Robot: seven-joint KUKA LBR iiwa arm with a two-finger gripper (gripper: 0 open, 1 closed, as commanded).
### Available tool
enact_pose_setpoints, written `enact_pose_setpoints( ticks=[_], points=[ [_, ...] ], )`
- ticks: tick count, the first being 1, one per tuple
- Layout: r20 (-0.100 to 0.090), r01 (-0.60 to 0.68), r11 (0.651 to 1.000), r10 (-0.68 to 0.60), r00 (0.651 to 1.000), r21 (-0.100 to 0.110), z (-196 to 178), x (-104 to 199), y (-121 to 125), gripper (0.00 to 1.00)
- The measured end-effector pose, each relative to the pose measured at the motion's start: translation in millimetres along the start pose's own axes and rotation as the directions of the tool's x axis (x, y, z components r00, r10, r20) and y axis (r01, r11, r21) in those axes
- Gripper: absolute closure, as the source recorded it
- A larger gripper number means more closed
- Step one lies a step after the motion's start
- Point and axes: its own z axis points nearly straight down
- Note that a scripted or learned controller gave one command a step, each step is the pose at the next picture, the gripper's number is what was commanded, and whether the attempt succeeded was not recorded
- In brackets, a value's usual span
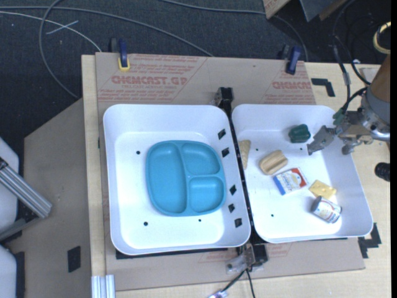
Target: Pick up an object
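Observation:
The right bin (347,228) holds several small objects: a dark green lump (299,133), a tan bread roll (273,162), a pale wedge (244,152) against its left wall, a red, white and blue packet (289,180), a yellow block (322,189) and a small can (325,210) lying on its side. My gripper (333,144) hangs over the bin's upper right part, just right of the green lump. Its fingers (319,140) stand apart with nothing between them.
The left bin (124,216) holds a blue divided plate (185,177). A black divider with clips (231,166) runs between the two bins. Clamps (124,59) hold the board's far edge, and cables trail over the floor behind.

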Motion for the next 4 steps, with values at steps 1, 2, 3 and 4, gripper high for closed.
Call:
enact_pose_setpoints(
  ticks=[1, 2, 3, 4],
  points=[
    [0.003, 0.003, 1.0, -0.003, 1.0, -0.013, -7, 0, 3, 0.0],
    [0.001, 0.002, 1.0, -0.002, 1.0, -0.006, 52, -4, -5, 0.0],
    [0.001, 0.002, 1.0, -0.002, 1.0, -0.007, 98, -8, -11, 0.0],
    [-0.001, 0.003, 1.0, -0.003, 1.0, -0.016, 131, -8, -8, 0.0]
  ],
)
